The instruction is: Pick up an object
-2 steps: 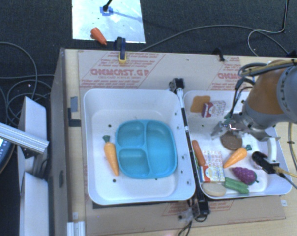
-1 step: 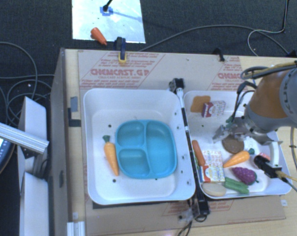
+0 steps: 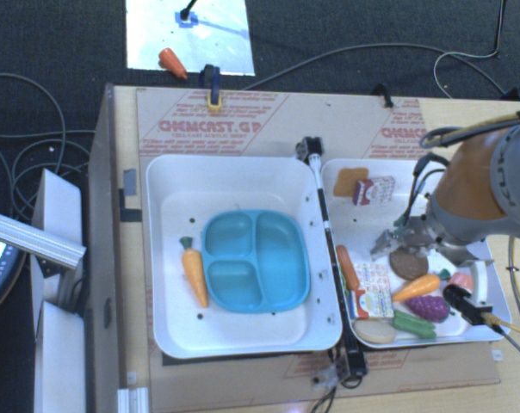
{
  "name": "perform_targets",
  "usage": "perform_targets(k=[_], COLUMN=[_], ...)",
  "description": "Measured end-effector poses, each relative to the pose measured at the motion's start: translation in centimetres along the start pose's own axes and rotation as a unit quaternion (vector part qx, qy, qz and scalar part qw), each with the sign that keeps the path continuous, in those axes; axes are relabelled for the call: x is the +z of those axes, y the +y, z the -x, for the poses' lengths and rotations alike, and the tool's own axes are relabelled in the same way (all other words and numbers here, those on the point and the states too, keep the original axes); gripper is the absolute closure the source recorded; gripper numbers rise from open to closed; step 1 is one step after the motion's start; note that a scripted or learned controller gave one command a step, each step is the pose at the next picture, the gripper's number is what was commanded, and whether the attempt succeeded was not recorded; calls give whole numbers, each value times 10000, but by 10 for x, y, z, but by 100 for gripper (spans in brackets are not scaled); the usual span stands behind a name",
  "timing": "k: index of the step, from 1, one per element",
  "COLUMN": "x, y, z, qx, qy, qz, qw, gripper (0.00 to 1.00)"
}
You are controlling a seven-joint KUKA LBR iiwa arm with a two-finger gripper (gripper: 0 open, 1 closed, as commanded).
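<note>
Presently nothing is lifted: every candidate object lies on a bin floor, so the pick is not done. My pincer sits low in the right bin, its metal tip just above and touching the edge of a brown round disc, which I judge the likeliest target. I cannot tell how the pincer stands; the wrist hides it.

Disc: flat, dark brown, roughly circular, lying flat, like a toy patty or cookie. Just beside it on its near side lies an orange carrot, tilted, and next to that a purple grape bunch. A green pod-shaped piece and a pale bread-like slice lie along the bin's near wall. A red sausage lies beside the divider, with a printed card packet by it. At the far end are an orange-brown slice and a red-and-white packet.

Left bin: a blue divided plate and a second carrot just beside its left rim.

Remaining, by my judgement: close on the disc, confirm grip, raise clear. Crowding by the carrot may spoil the grasp.
</note>
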State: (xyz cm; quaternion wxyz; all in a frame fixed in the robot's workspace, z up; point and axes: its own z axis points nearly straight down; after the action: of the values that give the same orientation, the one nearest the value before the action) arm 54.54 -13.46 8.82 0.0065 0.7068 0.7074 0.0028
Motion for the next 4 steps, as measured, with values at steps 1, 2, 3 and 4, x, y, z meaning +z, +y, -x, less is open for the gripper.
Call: perform_targets(k=[1, 2, 3, 4], x=[-11, -83, -1, 0], y=[1, -8, 15, 15], z=[1, 47, 9, 8], qx=[1, 2, -7, -14], qy=[-11, 14, 10, 17], qz=[16, -44, -12, -11], qw=[10000, 10000, 10000, 10000], gripper=[100, 100, 100, 0])
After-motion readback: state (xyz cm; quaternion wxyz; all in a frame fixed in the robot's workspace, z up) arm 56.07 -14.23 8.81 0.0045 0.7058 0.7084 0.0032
